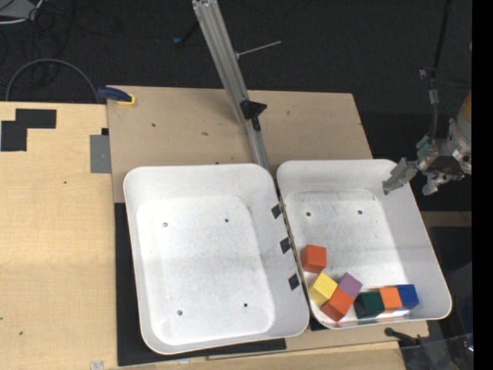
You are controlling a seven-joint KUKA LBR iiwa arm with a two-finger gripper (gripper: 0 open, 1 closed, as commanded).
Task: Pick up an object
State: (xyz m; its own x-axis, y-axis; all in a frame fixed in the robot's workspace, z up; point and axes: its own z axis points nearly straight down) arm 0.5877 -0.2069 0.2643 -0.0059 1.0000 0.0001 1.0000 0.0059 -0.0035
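- Camera view from above the wooden bench (231, 126): two shallow white bins sit side by side on a dark mat, their inner rims touching, probably so a block can be carried from one to the other over a short path.
- A slanted aluminium strut (226, 60) runs from the top of the scene down toward the seam between the bins, likely part of the rig's frame.
- The left bin (202, 183) has nothing lying on its speckled floor.
- The right bin (362, 177) holds all the task's things: seven small blocks crowded into its near end, as if they had slid or been dropped there together.
- An orange-red block (313, 257) sits nearest the seam, just beyond the rest.
- A yellow block (324, 287), a purple block (350, 284) and a red-orange block (337, 305) press together below it.
- A dark green block (369, 305), an orange block (391, 297) and a blue block (407, 295) line up along the near right rim.
- The gripper (410, 173) hangs over the right bin's far right corner, well apart from the blocks; it carries nothing, and how far its claw stands open cannot be told at this size.
- Judged from this layout, no pick has begun; any block remains a fair target.
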